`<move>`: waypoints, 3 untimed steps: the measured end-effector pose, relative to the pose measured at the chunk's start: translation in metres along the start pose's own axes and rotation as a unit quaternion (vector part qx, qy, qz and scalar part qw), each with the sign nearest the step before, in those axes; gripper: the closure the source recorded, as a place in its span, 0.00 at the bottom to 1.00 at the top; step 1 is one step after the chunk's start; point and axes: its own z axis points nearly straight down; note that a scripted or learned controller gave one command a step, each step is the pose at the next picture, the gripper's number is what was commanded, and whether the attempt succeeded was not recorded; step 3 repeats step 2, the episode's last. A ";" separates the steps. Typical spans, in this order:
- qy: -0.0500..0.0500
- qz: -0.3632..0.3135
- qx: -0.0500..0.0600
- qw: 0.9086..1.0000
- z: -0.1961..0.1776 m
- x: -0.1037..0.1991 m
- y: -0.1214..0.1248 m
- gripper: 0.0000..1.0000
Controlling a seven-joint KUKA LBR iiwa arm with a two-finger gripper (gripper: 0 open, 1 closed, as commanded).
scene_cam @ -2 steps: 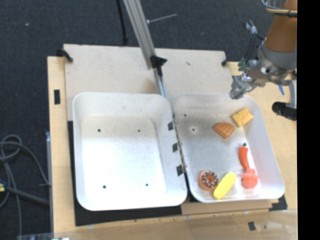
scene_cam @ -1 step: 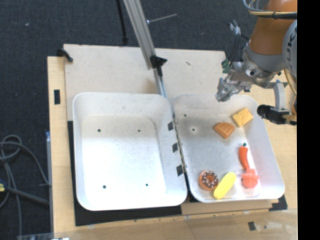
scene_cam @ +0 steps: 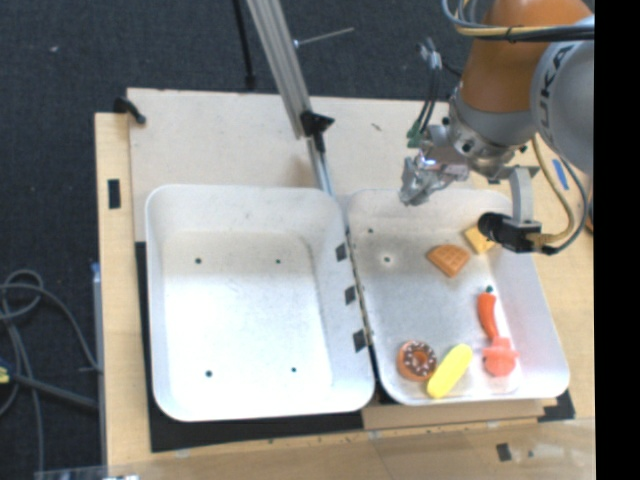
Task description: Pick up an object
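Several toy foods lie in the right bin (scene_cam: pixel 400 298): a tan waffle piece (scene_cam: pixel 448 260), a yellow cheese wedge (scene_cam: pixel 478 240) partly behind a black clamp, an orange carrot (scene_cam: pixel 493 336), a brown donut (scene_cam: pixel 416 360) and a yellow banana-like piece (scene_cam: pixel 450 370). My gripper (scene_cam: pixel 416 190) hangs over the bin's far left corner, up and to the left of the waffle. No object shows between its fingers.
The left bin (scene_cam: pixel 245 303) sits beside the right one, with small black clips along the shared rim. A slanted aluminium post (scene_cam: pixel 285 63) rises behind the bins. A black clamp and cables (scene_cam: pixel 512 230) hang by the right bin's far edge.
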 end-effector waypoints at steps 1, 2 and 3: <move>0.000 0.000 0.000 1.000 -0.001 0.057 -0.007 1.00; 0.000 0.000 0.001 1.000 0.002 0.105 -0.016 1.00; 0.000 0.000 0.001 1.000 0.002 0.105 -0.016 1.00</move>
